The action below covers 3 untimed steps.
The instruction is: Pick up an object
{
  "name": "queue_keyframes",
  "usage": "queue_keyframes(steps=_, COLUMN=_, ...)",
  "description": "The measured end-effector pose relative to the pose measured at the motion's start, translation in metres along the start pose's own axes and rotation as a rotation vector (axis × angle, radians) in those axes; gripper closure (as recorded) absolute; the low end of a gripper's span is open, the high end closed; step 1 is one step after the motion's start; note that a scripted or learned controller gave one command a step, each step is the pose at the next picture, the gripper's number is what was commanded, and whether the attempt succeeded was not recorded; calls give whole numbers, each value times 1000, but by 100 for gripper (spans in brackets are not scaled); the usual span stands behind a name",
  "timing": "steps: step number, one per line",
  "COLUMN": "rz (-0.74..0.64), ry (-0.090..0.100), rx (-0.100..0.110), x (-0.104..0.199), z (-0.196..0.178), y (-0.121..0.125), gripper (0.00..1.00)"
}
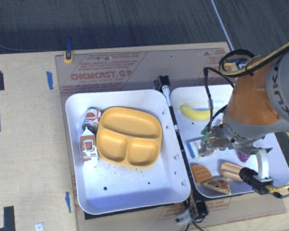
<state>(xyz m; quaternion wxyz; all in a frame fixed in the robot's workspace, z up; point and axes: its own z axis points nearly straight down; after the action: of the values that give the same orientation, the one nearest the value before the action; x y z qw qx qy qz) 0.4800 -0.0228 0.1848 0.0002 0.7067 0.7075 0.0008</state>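
I am looking down on two white bins side by side on a brown board printed CHEMCAST GP (101, 74); my arm (253, 99) reaches in from the right, its orange band hanging over the right bin (283, 169); the gripper (210, 144) points down at that bin's left part, just above a blue-and-white packet (195, 147), which I judge to be its target; I cannot tell how the gripper stands, since the wrist hides it; nothing shows as held; the right bin holds the loose pieces so the arm can choose among them: a banana (195, 113) near the back, a brown cookie (201, 172) and a pizza slice (216, 185) at the front, a tan cylinder (232, 169) beside them, a purple bit (243, 155) under the wrist; the left bin (136, 195) holds a yellow divided tray (127, 136), upturned, and a can (91, 119) and an orange-and-white carton (88, 147) at its left; their print is too small to read; part of the letters KUKA (288, 97) show on the arm
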Motion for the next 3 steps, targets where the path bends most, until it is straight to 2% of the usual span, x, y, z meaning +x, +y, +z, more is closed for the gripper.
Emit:
queue_keyframes(steps=1, rz=0, ry=-1, rx=0, x=0, z=0, y=0, gripper=0)
queue_keyframes(steps=2, rz=3, ry=-1, rx=3, x=-96, z=62, y=0, gripper=0)
queue_keyframes(steps=3, rz=1, ry=1, rx=-4, x=-105, z=95, y=1, gripper=0)
